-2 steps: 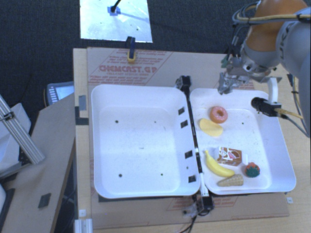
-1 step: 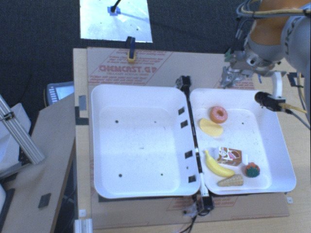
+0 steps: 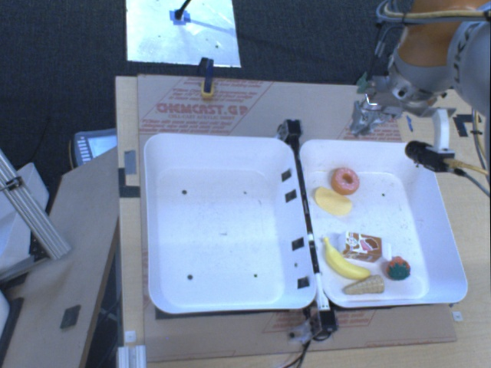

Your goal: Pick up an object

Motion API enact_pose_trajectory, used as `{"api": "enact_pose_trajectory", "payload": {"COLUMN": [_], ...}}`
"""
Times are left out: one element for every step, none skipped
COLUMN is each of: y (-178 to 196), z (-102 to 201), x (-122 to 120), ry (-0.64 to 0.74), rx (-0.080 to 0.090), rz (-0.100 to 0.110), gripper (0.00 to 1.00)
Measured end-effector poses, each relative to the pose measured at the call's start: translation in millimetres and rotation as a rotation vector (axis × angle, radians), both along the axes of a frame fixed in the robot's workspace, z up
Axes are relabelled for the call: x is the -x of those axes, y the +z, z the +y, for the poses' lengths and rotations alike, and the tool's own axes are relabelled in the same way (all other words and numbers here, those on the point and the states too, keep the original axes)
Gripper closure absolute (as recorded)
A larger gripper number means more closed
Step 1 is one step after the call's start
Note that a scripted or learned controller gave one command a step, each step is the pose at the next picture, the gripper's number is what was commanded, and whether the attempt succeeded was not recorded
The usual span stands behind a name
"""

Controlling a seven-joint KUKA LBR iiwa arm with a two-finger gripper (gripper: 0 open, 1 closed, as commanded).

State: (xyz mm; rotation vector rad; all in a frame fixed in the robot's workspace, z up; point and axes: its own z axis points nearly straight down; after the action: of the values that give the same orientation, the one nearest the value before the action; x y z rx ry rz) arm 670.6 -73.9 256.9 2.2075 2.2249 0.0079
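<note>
At the far left a slanted aluminium rail (image 3: pixel 27 205) leans over a lower grey surface. The tan wooden desk (image 3: pixel 126 129) carries a brown cardboard sheet with red print (image 3: pixel 201 106), and above it a square shiny metal plate (image 3: pixel 182 21) lies on the dark floor. A small yellow and black clamp (image 3: pixel 207 79) sits at the cardboard's far edge.

The left shallow white plastic bin (image 3: pixel 161 205) stands touching the right shallow white plastic bin (image 3: pixel 430 221), joined along a black clipped seam (image 3: pixel 301 213).

In the right bin lie the task's things: a pale yellow rounded piece (image 3: pixel 333 201) just below a pink-orange ring doughnut (image 3: pixel 345 180), a yellow toy banana (image 3: pixel 342 261) near the seam, a small white and brown printed box (image 3: pixel 363 245) touching the banana, a beige wedge-shaped piece (image 3: pixel 365 285) at the near wall, and a small red and green round toy (image 3: pixel 397 267) to its right.

The grey gripper (image 3: pixel 370 121) hangs over the far rim of the right bin, above the doughnut and apart from every item. Whether its fingers are spread or closed cannot be told; nothing shows between them. The orange-banded grey arm (image 3: pixel 437 29) rises to the upper right.
</note>
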Motion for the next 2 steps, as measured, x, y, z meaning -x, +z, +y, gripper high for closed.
{"api": "enact_pose_trajectory", "payload": {"y": [11, 22], "z": [0, 0], "x": [-1, -2], "ry": [0.003, 0.006], "rx": [0.0, 0.001], "rz": [-0.003, -0.007], "gripper": [1.0, 1.0]}}
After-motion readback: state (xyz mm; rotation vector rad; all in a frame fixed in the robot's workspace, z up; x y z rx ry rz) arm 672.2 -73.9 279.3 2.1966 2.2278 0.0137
